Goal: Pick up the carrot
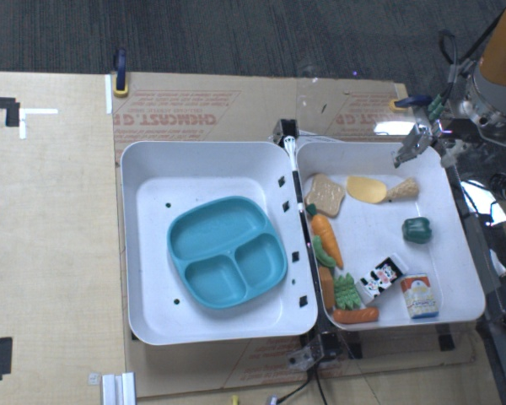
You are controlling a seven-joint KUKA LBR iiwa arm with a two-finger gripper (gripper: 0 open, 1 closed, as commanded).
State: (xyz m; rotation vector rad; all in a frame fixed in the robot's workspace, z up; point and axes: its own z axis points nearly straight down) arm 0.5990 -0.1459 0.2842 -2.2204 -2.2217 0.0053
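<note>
The carrot (321, 229) is orange with a green top and lies along the left wall of the right bin (455, 226), pointing toward the far side. My gripper (419, 144) hangs over the far right corner of that bin, well away from the carrot and up to its right, with nothing visibly held. At this distance I cannot make out how it is set.
Around the carrot lie a tan cracker (325, 194), a yellow slice (367, 190), a tan cone (402, 190), a green pepper (417, 230), a cow-print carton (381, 278), a juice box (419, 296), a green vegetable (346, 290) and an orange sausage (354, 315). The left bin (143, 226) holds a blue divided plate (228, 251).
</note>
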